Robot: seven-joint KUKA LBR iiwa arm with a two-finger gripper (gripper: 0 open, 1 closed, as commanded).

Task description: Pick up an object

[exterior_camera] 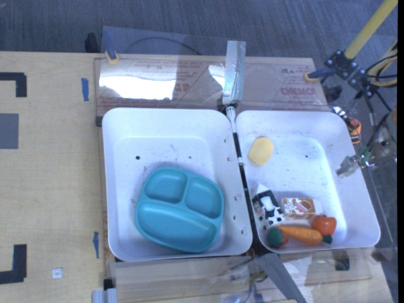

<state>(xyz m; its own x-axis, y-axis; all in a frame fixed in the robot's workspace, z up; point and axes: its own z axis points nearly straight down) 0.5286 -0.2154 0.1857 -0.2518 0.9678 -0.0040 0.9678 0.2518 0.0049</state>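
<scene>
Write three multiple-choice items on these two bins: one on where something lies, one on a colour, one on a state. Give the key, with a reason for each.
1. Where does the teal divided plate lie?
A. In the left bin
B. In the right bin
C. On the wooden bench outside the bins

2. What colour is the rounded object near the top left of the right bin?
A. Blue
B. Yellow
C. Black

3. How does the toy carrot rest?
A. Standing upright
B. Lying on its side along the bin's near wall
C. Resting on the plate

Key:
1 A: the plate sits on the left bin's floor, towards its near side.
2 B: it is pale yellow against the white floor.
3 B: it lies flat beside the red tomato-like toy, below the small snack packet and right of the black-and-white cow toy.
</scene>
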